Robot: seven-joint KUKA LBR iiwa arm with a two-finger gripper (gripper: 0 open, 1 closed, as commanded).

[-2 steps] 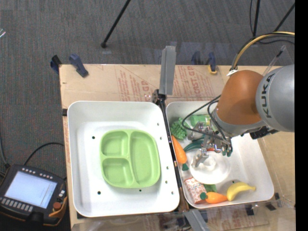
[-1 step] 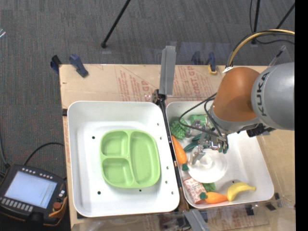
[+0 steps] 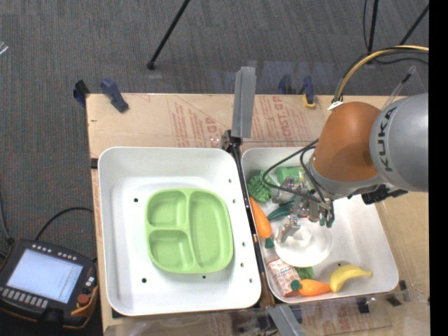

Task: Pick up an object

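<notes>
Tool (image 3: 297, 219) hanging over a white bowl (image 3: 306, 247) in the right bin (image 3: 381, 240), finger state indeterminable; green tray (image 3: 189, 231) lying in the left bin (image 3: 119, 187); banana (image 3: 348, 275) resting lower right.

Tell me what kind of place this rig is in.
Probably a robotics lab test cell: a teach pendant on grey carpet, a plywood bench with clamps, and toy food such as a banana in the right bin.
</notes>
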